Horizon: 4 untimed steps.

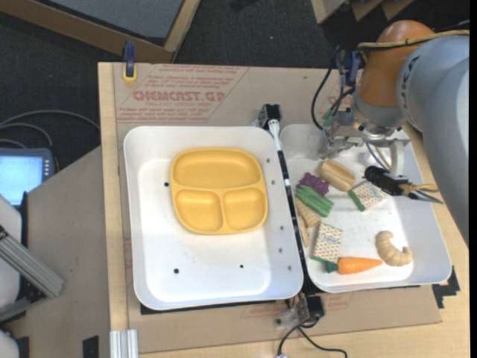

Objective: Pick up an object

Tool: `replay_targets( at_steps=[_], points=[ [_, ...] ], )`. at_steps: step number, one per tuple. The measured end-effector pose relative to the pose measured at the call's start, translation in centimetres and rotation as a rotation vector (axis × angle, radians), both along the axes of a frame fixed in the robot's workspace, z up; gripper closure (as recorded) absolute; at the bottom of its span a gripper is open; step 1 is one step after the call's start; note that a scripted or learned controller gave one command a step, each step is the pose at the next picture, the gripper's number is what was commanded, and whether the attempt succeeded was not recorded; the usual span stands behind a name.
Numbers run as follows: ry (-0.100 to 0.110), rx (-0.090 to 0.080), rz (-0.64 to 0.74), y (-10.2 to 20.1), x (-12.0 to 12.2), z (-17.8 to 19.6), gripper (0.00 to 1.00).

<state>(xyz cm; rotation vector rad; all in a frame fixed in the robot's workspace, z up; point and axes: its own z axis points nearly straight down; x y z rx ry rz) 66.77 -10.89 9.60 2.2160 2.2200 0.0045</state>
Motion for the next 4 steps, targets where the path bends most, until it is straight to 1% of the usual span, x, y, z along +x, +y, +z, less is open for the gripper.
replay_targets(
  at_steps=[1,2,3,4],
  points=[
    [0.002,0.003,-0.001,2.6,-6.6,9.5,1.0],
    [0.007,0.003,-0.002,2.5,-6.6,8.9,0.0],
    [0.008,0.002,-0.008,-2.6,-6.5,-1.6,0.0],
    [-0.001,0.001,0.002,1.6,-1.8,-1.1,0.0]
  ],
)
